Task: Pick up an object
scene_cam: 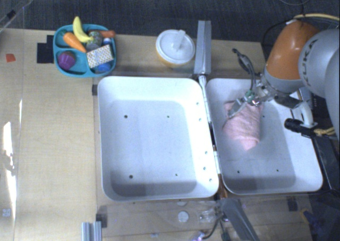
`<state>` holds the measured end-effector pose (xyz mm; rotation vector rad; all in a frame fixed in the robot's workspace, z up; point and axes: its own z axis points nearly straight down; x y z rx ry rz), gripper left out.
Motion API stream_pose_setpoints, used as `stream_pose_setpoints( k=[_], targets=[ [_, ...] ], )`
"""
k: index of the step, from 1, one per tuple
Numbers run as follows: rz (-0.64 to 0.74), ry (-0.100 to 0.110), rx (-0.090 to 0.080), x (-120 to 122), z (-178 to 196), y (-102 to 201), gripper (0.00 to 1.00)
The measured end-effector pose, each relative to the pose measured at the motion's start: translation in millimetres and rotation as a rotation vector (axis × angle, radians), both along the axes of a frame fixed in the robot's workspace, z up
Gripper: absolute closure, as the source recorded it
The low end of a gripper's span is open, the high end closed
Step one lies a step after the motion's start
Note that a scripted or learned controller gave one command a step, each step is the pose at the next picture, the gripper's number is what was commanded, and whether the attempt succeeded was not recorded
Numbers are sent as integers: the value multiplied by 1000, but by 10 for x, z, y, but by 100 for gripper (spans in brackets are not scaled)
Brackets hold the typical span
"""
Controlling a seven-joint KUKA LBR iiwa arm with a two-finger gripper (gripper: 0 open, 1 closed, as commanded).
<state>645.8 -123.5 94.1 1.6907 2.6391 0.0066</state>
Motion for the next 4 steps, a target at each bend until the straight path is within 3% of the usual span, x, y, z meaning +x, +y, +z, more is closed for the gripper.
stream_pose_setpoints(
  k=[1, 2, 3, 4],
  targets=[
    [-7, 10, -7, 207, -40, 200, 0],
    [-3, -7, -7, 246, 89, 223, 100],
    [1, 5, -1, 226, 72, 261, 0],
    [-48, -4, 0, 249, 949, 446, 0]
  ],
)
